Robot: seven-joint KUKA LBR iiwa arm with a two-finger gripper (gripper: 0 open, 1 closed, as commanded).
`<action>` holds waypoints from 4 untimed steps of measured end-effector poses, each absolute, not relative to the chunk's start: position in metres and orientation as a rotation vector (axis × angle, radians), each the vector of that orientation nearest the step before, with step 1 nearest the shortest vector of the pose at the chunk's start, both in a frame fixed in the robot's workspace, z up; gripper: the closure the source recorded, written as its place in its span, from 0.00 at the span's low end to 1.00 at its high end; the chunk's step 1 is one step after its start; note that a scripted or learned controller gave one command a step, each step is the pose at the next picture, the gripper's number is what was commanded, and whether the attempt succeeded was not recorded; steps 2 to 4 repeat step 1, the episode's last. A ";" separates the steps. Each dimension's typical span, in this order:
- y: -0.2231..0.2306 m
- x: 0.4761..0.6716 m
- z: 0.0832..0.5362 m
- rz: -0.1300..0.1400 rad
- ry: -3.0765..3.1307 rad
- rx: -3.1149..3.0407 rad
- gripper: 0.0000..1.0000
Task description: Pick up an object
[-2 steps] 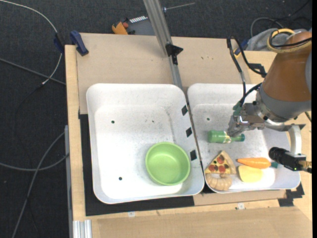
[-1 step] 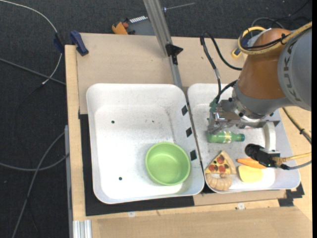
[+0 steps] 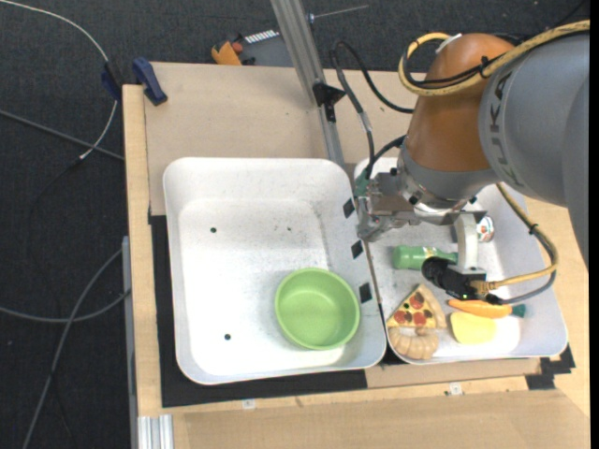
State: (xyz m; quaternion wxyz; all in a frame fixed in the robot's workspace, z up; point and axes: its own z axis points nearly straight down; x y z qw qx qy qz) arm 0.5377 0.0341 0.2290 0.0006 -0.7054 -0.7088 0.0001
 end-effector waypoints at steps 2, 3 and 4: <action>0.089 0.541 0.240 0.000 -2.227 -2.214 1.00; 0.089 0.541 0.240 0.000 -2.227 -2.214 1.00; 0.089 0.541 0.240 0.000 -2.227 -2.214 1.00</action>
